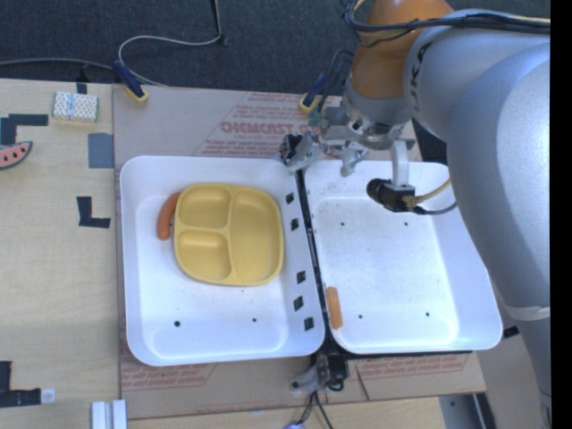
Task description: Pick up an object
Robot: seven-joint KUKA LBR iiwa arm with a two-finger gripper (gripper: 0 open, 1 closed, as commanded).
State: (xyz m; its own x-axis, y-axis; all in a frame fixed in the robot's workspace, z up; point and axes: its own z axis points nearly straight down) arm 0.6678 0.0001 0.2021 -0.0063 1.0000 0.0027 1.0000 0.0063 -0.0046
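A yellow divided plate (229, 234) lies in the left bin (152, 329). An orange sausage-shaped piece (165, 216) rests against the plate's left rim. A second small orange piece (333, 307) lies in the right bin (420, 275), close to the divider at the near left. My gripper (309, 149) hangs at the far edge of the bins, over the divider, apart from all three objects. Nothing shows in its grasp.
The grey arm (500, 132) with its orange band (393, 16) covers the right bin's far right corner. A black fitting with a cable (393, 193) hangs over that bin's far part. Tape marks and small items (75, 106) lie on the bench at left.
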